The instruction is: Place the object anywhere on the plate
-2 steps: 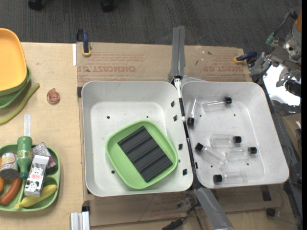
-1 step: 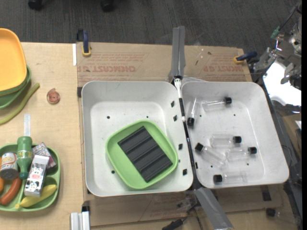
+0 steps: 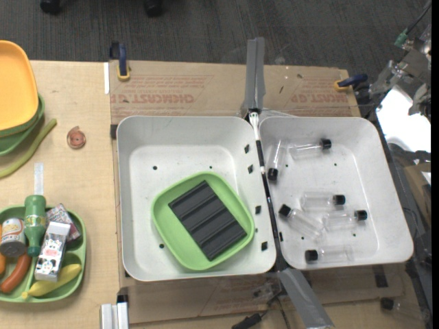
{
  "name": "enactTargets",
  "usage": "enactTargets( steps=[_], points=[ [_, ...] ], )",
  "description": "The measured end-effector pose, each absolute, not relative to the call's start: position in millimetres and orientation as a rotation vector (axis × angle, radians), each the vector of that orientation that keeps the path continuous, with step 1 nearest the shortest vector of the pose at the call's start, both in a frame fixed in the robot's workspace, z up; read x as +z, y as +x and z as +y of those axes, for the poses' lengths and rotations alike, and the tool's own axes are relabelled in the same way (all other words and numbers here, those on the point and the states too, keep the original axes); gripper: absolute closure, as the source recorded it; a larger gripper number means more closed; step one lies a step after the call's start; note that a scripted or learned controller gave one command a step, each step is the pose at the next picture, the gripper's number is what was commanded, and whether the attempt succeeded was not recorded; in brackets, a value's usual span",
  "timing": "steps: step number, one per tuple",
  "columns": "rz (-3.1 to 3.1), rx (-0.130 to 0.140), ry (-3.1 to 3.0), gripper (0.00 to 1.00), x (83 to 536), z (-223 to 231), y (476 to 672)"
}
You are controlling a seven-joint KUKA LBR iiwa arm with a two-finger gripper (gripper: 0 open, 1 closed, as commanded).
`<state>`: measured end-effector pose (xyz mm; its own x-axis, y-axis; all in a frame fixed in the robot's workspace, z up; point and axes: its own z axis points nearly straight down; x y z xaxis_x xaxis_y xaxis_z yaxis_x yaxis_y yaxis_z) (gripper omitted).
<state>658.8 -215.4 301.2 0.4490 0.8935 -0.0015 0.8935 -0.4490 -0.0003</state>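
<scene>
Though partly blurred, cardboard-lined bench (image 3: 75,177), carpet (image 3: 206,12).

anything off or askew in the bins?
Nothing spilled or broken. The green plate sits rotated in the left bin, with a dark ridged block already on it. The clear black-capped vials lie scattered on their sides at mixed angles in the right bin.

At the upper right edge of the frame, part of the robot arm (image 3: 413,60) shows. What is visible is a cluster of grey and silver metal parts with dark gaps between them, and thin dark cables running across. Below these sits a bright white, glossy patch, washed out by glare. Its finer details are too blurred to tell.
</scene>
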Motion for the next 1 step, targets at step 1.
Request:
enactTargets(
  steps=[1],
  points=[
    [1.63,-0.006,2.687,0.0,279.7,-214.4,658.7]
  ],
)
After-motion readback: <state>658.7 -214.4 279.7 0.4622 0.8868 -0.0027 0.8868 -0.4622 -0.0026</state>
